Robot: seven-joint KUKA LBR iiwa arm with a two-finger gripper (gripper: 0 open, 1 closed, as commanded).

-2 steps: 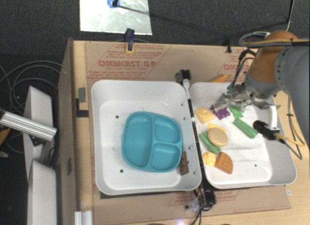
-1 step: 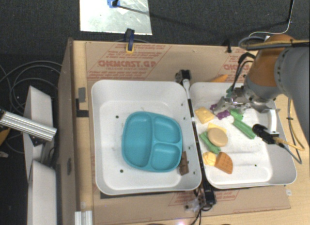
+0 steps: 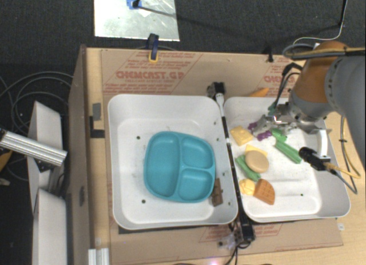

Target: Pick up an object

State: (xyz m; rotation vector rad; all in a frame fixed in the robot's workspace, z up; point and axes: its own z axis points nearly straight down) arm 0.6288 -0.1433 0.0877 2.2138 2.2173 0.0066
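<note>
We are hovering our gripper [image 3: 269,124] just over the purple piece [image 3: 263,135], with the green stick [image 3: 286,147] lying beside it. Nothing is lifted yet, so grasping and raising are remaining; we cannot tell whether the hand is closed.

Camera count: I have one view, fixed above the bench.
Facing: it looks down at a slant, so the far bench edge [image 3: 189,55] sits high in my frame and the near edge low.
Distance: far enough back that I see both white bins whole, plus dark floor beyond the bench.
Gripper position in frame: the gripper [image 3: 273,120] sits right of centre, at mid-height.
Left of the gripper: the left bin [image 3: 171,107] takes up the middle of my frame.
Around the gripper: the right bin [image 3: 334,201] spreads below and beside it.
Arm entry: the arm [image 3: 320,87] comes in from my right edge.
</note>
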